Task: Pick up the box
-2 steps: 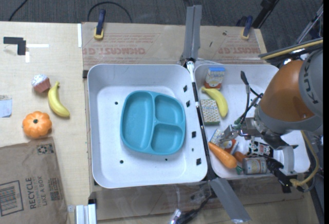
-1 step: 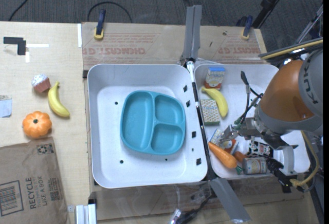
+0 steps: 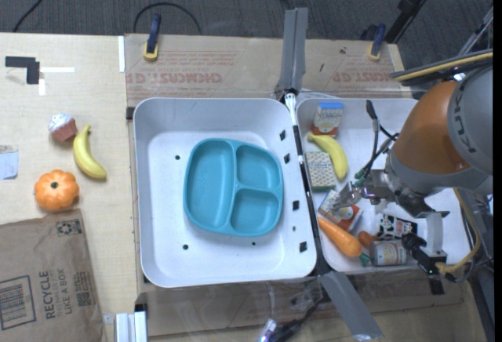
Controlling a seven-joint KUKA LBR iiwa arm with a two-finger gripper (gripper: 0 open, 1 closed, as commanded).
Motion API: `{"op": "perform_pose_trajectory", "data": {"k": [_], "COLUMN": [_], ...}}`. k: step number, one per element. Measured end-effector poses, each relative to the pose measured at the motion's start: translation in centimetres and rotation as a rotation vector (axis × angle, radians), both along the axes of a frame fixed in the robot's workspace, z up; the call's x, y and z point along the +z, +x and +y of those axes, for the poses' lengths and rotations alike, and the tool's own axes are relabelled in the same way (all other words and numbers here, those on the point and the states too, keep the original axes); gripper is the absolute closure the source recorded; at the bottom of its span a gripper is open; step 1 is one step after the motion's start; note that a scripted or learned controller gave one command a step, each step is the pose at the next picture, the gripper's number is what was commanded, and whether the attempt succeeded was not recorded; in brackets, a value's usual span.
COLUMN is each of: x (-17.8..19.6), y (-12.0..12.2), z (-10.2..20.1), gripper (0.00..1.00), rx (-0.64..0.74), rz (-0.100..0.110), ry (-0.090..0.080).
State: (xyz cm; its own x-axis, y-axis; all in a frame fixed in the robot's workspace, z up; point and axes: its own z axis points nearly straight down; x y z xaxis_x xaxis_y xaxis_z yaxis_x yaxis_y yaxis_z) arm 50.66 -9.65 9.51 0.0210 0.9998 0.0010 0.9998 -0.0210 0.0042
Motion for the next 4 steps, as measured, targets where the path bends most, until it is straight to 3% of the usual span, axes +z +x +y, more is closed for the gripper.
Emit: {"op": "perform_pose_trajectory", "data": {"k": [1, 2, 3, 4], "x": [0.93, 0.93, 0.1, 0.95], "y": [0.13, 0.12, -0.74, -0.71], "z": [-0.05, -0.06, -0.09, -0.18], "gripper": [1.0, 0.0, 0.0, 1.0], "rx": [-0.003, -0.003, -0.054, -0.056], "rz": [-0.002, -0.002, -0.007, -0.006], "ry": [0.001, 0.001, 0.001, 0.001]}}
